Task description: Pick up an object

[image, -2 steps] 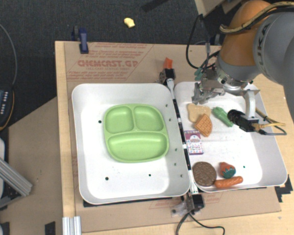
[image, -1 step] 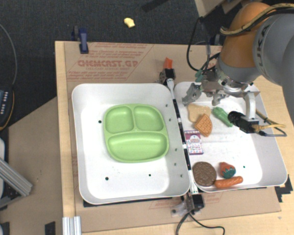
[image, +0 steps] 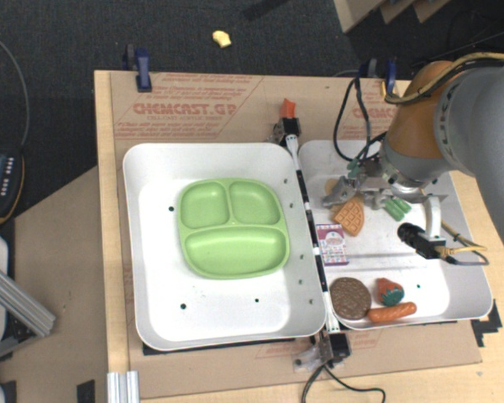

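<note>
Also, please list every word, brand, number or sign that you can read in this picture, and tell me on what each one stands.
"CHEMCAST GP": red print on the brown board under the bins, above the left bin.
Smaller red lines around it on the same board: too blurred to read.
Small pink and white packet in the right bin: printed, but too small to read.

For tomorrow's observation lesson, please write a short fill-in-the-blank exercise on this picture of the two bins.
1. The green divided plate lies in the ____ bin as the camera sees it.
2. The plate has ____ compartments.
3. The brown round cookie lies in the right bin, just left of an orange ____.
4. The arm's gripper is over the ____ bin.

Missing words: left; three; carrot; right
</note>
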### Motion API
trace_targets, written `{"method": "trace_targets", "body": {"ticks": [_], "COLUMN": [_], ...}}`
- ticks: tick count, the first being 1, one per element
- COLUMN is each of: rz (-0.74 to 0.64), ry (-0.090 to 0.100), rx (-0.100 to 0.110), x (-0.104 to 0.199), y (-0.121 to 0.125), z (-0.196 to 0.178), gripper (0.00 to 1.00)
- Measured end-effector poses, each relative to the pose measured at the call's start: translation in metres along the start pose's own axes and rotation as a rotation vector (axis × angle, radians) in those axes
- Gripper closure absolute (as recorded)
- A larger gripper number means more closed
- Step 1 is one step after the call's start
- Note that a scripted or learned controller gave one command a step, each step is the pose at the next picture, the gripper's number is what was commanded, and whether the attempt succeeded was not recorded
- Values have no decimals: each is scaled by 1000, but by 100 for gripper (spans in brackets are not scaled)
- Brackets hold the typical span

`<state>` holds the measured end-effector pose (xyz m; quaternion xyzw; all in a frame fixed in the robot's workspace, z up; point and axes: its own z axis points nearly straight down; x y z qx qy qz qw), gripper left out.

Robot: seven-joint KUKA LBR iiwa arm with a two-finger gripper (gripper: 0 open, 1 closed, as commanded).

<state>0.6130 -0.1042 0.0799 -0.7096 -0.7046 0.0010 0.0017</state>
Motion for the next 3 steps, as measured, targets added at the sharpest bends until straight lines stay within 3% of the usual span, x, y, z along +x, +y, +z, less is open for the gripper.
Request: {"method": "trace_targets", "body": {"ticks": [1,2,3], "rz": [-5,-5,-6], "ry": [-2,0,-1], "rx": [-9,-3,-5], "x": [6,11,11], "y": [-10,-36,-35], "z": [-7,-5,-15], "gripper": [0,0,100]}}
